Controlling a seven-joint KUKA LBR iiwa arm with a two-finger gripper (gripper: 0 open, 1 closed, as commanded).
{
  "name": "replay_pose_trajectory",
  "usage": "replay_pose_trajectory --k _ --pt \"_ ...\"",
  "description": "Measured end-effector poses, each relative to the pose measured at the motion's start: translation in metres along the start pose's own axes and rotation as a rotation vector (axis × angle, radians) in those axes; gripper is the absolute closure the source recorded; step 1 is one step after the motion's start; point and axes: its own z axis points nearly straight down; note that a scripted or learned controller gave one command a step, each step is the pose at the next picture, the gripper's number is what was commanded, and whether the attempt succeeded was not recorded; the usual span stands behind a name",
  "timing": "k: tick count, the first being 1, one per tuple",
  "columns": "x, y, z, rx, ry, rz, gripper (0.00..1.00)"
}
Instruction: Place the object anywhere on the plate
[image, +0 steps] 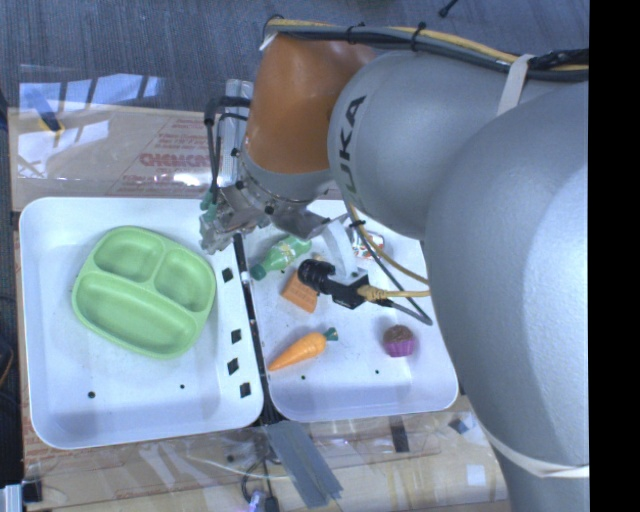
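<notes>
A light green divided plate (145, 290) lies in the left bin (60, 400). My gripper (218, 228) hangs over the divider between the two bins, just off the plate's upper right rim. Nothing can be made out in its grasp from this angle. In the right bin, a small green bottle (281, 255) lies just right of the gripper. An orange block (298, 292), a carrot (299, 350) and a purple cupcake (399, 341) sit further toward the front.
The arm's large grey body and orange band (290, 100) cover the right bin's back and right side. A black cable connector (335, 283) hangs over the right bin (350, 400) beside the orange block. Clear plastic sheeting (110, 140) lies behind the bins.
</notes>
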Motion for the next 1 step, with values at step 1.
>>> replay_pose_trajectory --k 1 --pt "0.0001 0.0 0.0 0.0 0.0 0.0 0.0"
